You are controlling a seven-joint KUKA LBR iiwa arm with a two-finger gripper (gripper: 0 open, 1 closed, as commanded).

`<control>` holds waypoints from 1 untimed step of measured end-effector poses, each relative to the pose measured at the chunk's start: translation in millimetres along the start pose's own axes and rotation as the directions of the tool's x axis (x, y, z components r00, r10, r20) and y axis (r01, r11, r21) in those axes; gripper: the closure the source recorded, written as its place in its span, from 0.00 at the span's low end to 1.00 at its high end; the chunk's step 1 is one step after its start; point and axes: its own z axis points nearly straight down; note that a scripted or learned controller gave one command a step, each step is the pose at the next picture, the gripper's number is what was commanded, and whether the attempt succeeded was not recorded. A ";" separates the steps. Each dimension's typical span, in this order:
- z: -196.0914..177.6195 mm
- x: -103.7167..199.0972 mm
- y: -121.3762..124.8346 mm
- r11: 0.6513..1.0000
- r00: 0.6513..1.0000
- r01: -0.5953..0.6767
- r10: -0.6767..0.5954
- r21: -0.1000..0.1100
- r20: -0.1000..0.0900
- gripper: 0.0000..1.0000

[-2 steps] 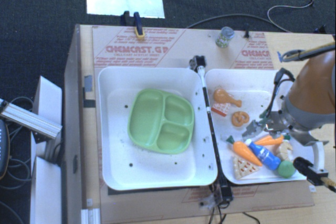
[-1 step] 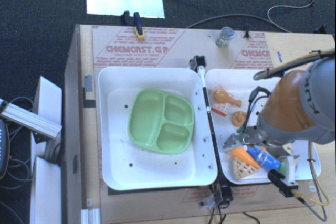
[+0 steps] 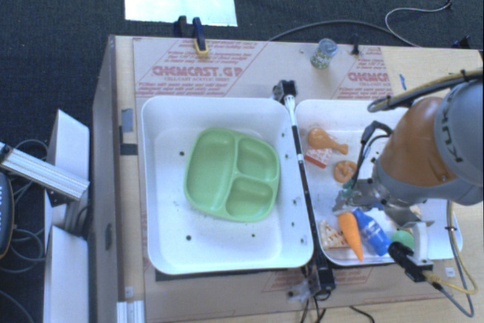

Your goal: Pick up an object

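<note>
**Low over the right bin, fingers hidden**

Nearest the lens along the bottom of the right bin (image 3: 452,232) lie a toy carrot (image 3: 349,233), orange and pointing toward the near rim, and a blue bottle-shaped toy (image 3: 372,231) just beside it on the right, the two touching or nearly so. Under the carrot's left side sits a pale sandwich-like piece (image 3: 330,234). A small green item (image 3: 403,238) rests to the right of the blue toy.

My gripper (image 3: 355,197) hangs just above that cluster, at the end of my grey wrist with its orange band bulking over the bin's right half. From this slant I cannot tell how it is set, nor whether it touches the carrot or the blue toy below.

Farther up the bin lie a toy drumstick (image 3: 326,139), a red-and-white piece (image 3: 318,156) and a round brown cookie (image 3: 345,169), all apart from my gripper.

Over in the left bin (image 3: 168,163) a green divided tray (image 3: 233,174) lies flat near the middle.
</note>
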 end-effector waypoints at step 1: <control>-89.0 27.6 54.5 1.000 1.000 0.001 -0.001 0.001 0.000 1.00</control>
